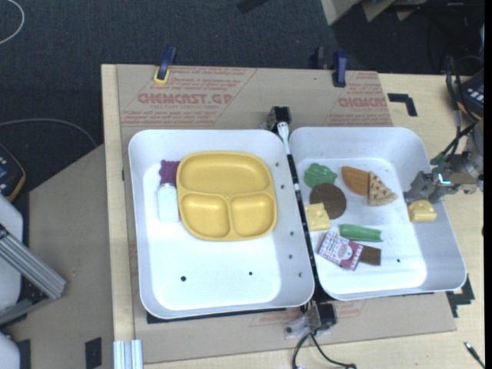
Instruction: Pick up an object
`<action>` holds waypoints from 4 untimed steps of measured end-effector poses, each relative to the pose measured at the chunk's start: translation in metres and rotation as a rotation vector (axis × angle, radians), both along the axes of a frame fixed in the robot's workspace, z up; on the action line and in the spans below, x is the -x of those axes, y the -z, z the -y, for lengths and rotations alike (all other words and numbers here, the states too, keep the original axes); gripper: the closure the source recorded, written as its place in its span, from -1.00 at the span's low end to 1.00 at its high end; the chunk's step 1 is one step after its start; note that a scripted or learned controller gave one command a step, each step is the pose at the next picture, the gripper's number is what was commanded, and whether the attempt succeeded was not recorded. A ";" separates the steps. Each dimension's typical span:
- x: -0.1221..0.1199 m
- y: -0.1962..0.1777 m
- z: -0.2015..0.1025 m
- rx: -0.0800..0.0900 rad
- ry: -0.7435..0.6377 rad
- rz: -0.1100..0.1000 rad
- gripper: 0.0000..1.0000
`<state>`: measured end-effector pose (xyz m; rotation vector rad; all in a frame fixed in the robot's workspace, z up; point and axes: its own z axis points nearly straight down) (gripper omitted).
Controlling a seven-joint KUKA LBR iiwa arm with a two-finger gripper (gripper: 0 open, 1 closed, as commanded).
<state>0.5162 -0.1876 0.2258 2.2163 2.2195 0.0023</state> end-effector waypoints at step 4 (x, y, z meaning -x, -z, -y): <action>0.015 0.006 -0.218 -0.004 -0.005 -0.005 1.00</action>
